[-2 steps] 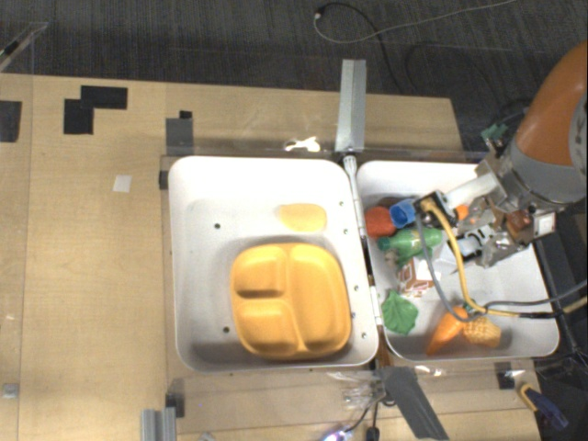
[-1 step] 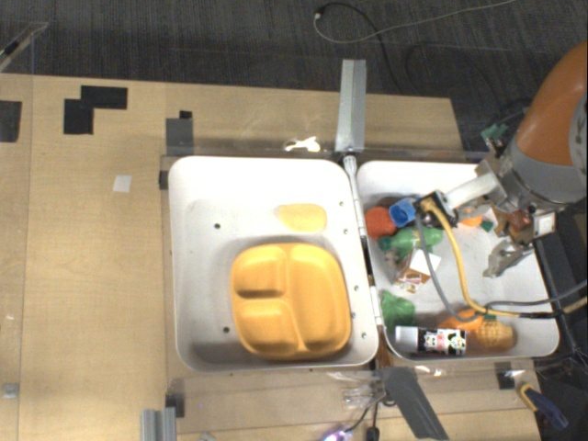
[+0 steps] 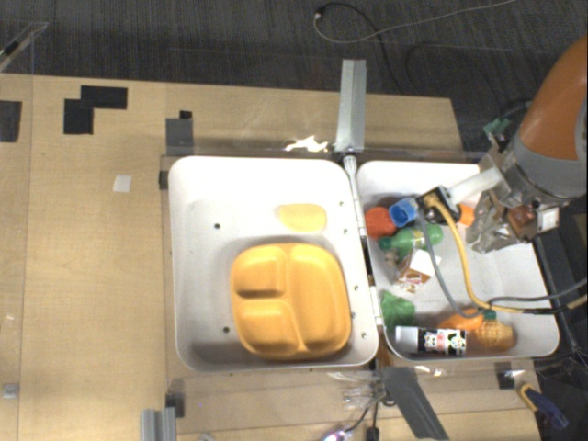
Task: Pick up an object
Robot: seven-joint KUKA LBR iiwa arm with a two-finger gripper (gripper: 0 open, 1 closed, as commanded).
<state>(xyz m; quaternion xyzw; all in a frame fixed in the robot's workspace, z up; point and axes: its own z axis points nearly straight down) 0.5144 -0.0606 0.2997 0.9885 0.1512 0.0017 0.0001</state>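
The gripper (image 3: 494, 230) is hanging over the right bin (image 3: 542, 274), near its right side, with the grey arm and its orange band (image 3: 556, 108) sitting above and to the right of it. Whether it is spread or closed cannot be told, and nothing is showing in its grasp.

Well to its left, objects are crowding the bin's left side: a blue cup (image 3: 401, 213), an orange-red piece (image 3: 378, 220), and a green bottle (image 3: 413, 239) lying with its long axis roughly left-right, pointing toward the gripper. Below the gripper and to its left, a black-and-white bottle (image 3: 432, 340) is lying along the bin's near wall, long axis left-right, with an orange toy (image 3: 487, 334) just beside its right end. A yellow cable (image 3: 469, 278) is curving down between them.

Far to the left, a yellow divided tray (image 3: 289, 299) is resting in the left bin (image 3: 197, 246) on the table (image 3: 83, 274).
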